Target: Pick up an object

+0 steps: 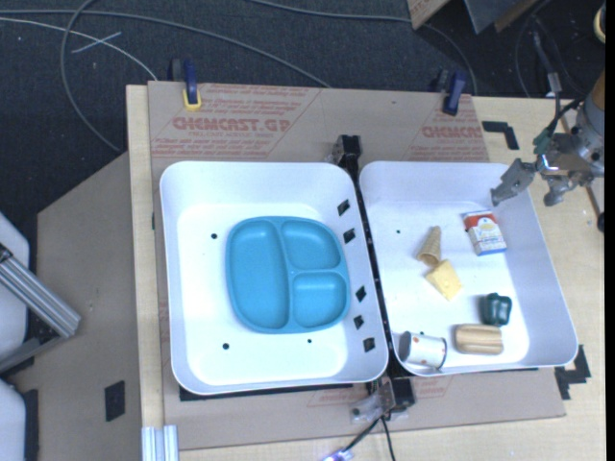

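My gripper (531,186) hangs open over the far right corner of the right bin (404,185), its two grey fingers (507,182) spread apart with nothing between them. Just below it lies a small red, white and blue carton (484,233). Further in are a tan cone-shaped piece (430,245), a yellow cheese wedge (444,279), a dark green pepper (496,308), a tan bread roll (478,339) and a silver-and-white can (422,350) on its side at the near edge.
The left bin (187,257) holds a blue divided plate (287,274). Black clips run along the divider (357,248) between the bins. Blue clamps (191,92) hold the cardboard backing at the far edge.
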`<state>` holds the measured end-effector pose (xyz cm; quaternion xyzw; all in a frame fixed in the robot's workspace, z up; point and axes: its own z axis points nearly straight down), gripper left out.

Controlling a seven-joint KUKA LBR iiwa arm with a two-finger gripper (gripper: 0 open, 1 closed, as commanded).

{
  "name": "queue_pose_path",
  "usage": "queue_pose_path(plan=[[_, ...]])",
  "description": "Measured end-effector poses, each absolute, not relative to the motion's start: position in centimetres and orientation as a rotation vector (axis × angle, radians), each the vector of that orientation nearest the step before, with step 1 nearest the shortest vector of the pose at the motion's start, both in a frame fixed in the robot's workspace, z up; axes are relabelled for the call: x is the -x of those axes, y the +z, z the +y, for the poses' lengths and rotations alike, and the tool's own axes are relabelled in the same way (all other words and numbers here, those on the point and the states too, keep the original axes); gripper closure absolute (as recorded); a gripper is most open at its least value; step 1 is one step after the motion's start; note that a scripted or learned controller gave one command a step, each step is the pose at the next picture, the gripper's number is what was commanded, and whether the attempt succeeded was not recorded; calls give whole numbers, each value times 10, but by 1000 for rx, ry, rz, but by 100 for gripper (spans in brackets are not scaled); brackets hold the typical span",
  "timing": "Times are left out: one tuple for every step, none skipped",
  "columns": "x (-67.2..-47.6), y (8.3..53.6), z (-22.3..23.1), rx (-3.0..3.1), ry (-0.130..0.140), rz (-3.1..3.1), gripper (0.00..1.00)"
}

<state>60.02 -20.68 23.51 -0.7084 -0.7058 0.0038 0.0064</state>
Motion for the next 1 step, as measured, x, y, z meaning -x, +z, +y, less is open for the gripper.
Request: queue_pose_path(plan=[[-603, 244, -206, 2221, 0, -2221, 0]])
